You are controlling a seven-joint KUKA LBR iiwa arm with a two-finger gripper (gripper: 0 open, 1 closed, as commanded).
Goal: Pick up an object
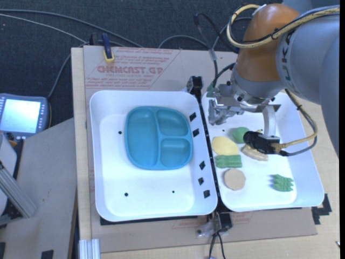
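Lying in my right bin (302, 144), a yellow lemon-shaped piece (224, 145) has its long axis running left-right, above a green ridged block (227, 161) and a tan disc (234, 179). My tool (222, 112) hovers just above it; its state I cannot tell.

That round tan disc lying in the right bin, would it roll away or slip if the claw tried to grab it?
The tan disc lies flat on the right bin, so it probably won't roll. Its low profile gives little edge to pinch, so it may slide on the smooth white floor. It looks like small toy food, so likely light and stiff. The green piece beside it could get nudged.
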